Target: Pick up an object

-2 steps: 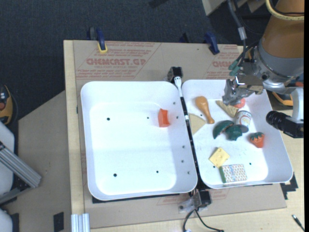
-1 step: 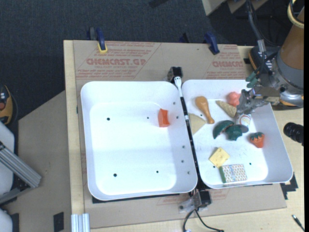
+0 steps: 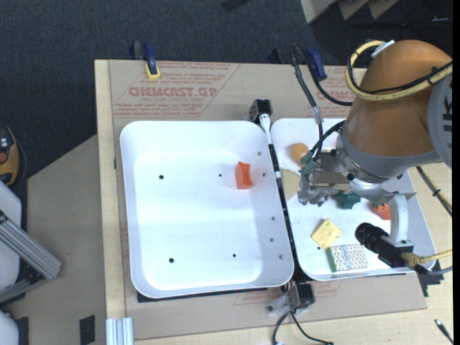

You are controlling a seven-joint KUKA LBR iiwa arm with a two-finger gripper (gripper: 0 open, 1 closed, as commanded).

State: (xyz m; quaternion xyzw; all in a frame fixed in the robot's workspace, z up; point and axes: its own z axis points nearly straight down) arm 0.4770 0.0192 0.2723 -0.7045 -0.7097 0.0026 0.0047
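Two white bins side by side on the surface (image 3: 115,250), seen from above at a slant. In the left bin (image 3: 144,264), one orange block (image 3: 244,175), near the right wall, upper half, apart from everything else. In the right bin (image 3: 309,264), several small things: an orange-yellow lump (image 3: 297,151) near the top left corner, a yellow square piece (image 3: 326,233) lower down, a patterned card (image 3: 347,257) with a green edge just below it, a teal piece (image 3: 349,201) and a small orange piece (image 3: 381,209) beside the arm's base end. Reaching in from the right, grey arm with orange band (image 3: 399,85), over the right bin. Claw (image 3: 314,189) low over the bin's middle, above the yellow square piece and left of the teal piece; nothing seen between the fingers, and wide or narrow impossible to tell.
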